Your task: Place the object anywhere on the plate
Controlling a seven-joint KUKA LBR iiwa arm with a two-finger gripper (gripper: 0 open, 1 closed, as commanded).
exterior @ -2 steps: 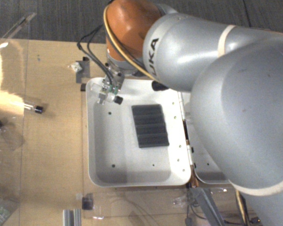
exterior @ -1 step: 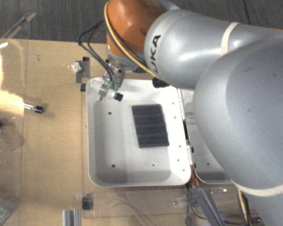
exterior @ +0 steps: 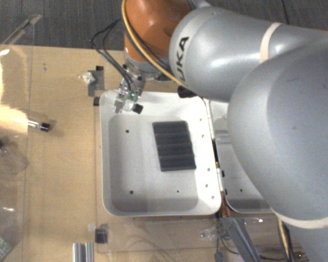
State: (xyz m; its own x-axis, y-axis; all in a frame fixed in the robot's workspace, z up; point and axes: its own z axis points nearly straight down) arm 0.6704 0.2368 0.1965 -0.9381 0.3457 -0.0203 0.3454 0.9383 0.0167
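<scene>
Wooden bench (exterior: 54,168), glossy white bin (exterior: 115,201) (ribbed dark slab (exterior: 174,145))

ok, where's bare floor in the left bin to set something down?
Left bin: bare floor left of the dark ribbed plate, out to the left wall, and a strip below it along the near wall. Crowded at the top-left corner, where the pincer hangs. The arm covers much of the right bin.
</scene>
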